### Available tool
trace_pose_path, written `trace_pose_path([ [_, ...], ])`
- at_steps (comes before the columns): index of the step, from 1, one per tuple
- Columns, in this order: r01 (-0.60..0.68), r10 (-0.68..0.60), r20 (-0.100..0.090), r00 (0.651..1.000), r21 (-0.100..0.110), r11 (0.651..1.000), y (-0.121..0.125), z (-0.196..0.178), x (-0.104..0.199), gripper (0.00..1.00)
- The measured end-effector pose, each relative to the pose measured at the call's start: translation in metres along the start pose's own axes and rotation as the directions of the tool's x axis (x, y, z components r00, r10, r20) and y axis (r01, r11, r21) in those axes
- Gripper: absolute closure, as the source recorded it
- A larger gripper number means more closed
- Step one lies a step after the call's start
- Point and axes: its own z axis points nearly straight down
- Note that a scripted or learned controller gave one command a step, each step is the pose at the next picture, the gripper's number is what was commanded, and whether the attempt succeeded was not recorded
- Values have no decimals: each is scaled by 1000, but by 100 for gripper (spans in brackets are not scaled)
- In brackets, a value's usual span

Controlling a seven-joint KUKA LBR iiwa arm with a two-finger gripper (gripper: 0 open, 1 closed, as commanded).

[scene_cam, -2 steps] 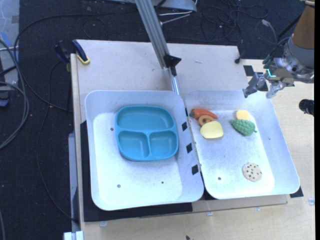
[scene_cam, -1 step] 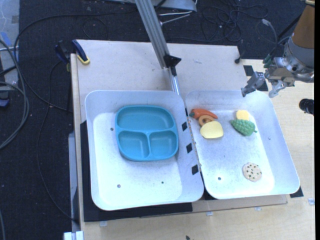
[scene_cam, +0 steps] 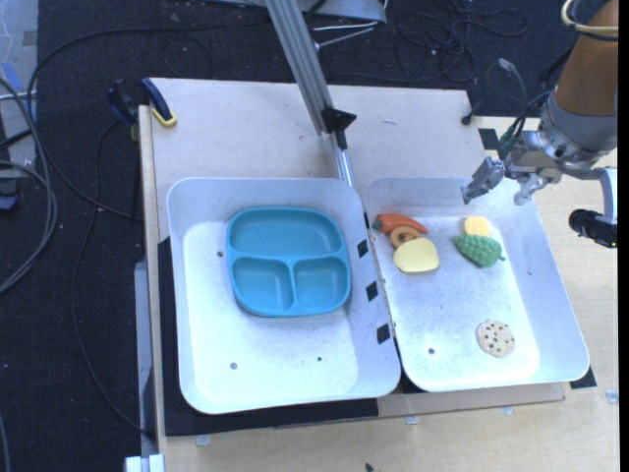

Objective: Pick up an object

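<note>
Corn [scene_cam: 479, 241], cookie [scene_cam: 495, 338] and carrot [scene_cam: 400, 227] lie in the right bin [scene_cam: 550, 303]; gripper [scene_cam: 501, 185] hovers spread wide.

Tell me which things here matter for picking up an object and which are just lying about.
For the job:
two-finger gripper, above the right bin
orange carrot-like toy
pale yellow rounded piece
yellow and green corn-like toy
round speckled cookie

Lying about:
blue three-compartment plastic tray, left bin
</note>
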Motion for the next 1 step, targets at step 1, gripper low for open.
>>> trace_pose_path([
  [1,3,-3,-1,1000,1,1000,7,61,2,0],
])
